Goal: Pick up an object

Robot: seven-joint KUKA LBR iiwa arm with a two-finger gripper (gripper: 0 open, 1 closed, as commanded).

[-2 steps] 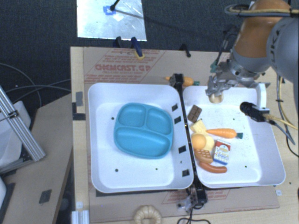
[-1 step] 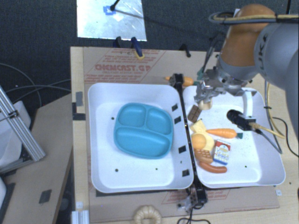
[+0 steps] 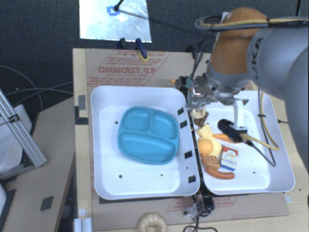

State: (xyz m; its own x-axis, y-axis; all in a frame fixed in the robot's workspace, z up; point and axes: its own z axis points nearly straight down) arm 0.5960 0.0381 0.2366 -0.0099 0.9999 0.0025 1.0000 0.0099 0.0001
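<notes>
Toy food [image 3: 216, 151] lies heaped at nine o'clock in my right bin [image 3: 275, 170], the gripper [image 3: 197, 111] hanging at its eleven o'clock corner, state I cannot tell.

Bench [image 3: 125, 64] under 2 white bins [image 3: 104, 144]

Dark carpet floor [image 3: 38, 28] — a shiny metal sheet [image 3: 115, 12] lies on it, black cables [image 3: 29, 93] trailing nearby.

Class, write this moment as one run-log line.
pincer: above right bin's left edge | grasp: unclear | food toys: in right bin | blue tray: in left bin
</notes>
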